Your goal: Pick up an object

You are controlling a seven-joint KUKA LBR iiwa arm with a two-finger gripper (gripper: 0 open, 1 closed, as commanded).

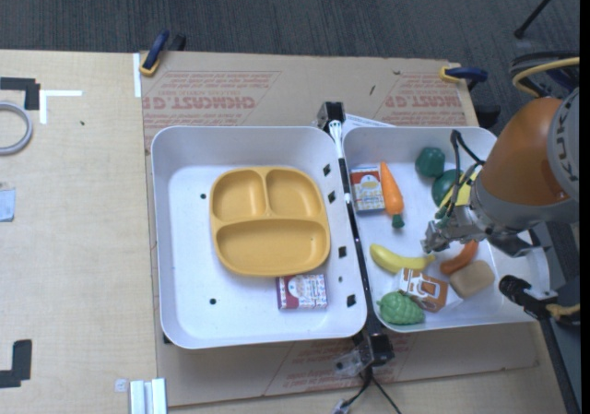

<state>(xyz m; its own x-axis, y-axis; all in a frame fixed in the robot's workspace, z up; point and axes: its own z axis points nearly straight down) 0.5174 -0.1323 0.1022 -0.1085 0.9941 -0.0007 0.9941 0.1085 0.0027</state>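
My gripper [441, 239] hangs low in the right bin [406, 140], its tip just over the right end of a yellow banana [398, 260] and next to an orange-red piece [458, 258]. Around it lie a carrot [393, 191], a small red-and-white carton [368, 189], two dark green round items [430, 161], a tan bread-like piece [471, 279], a small orange-white box [426, 289] and a green leafy vegetable [402, 309]. I see nothing lifted between the fingers.
The left bin [175, 246] holds a yellow divided plate [269, 219] and a small red-and-white packet [302, 292]. The arm's orange band [524, 159] overhangs the right bin's right side. Cardboard lies under both bins.
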